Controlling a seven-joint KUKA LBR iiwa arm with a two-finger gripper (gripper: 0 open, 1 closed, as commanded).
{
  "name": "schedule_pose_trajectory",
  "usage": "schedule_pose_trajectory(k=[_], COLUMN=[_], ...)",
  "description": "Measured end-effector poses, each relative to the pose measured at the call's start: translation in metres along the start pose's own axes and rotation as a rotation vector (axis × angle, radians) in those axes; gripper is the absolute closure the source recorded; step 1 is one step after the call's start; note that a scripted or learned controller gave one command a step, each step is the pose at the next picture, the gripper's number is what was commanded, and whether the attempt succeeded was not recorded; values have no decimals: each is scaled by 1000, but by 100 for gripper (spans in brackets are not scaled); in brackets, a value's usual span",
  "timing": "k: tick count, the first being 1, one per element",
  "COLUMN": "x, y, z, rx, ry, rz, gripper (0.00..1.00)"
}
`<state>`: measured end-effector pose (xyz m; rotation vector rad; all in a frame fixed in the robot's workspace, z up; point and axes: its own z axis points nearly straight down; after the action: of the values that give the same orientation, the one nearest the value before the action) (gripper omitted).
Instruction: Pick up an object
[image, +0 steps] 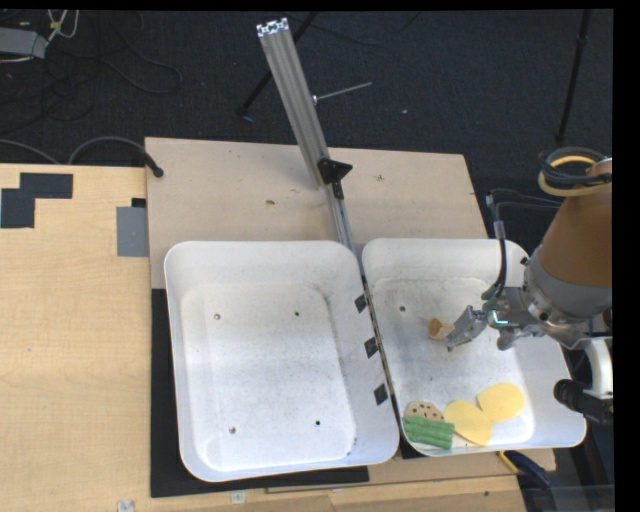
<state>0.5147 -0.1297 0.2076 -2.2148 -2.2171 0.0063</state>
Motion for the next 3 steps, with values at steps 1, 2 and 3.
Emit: schedule_pose_trajectory(k=[1,2,3], x=[-1,0,8], y=[1,1,7], z=[-2,41,96], rx=[-5,0,1], ry=[-1,0,0], rz=[4,2,3], gripper=[0,0,0])
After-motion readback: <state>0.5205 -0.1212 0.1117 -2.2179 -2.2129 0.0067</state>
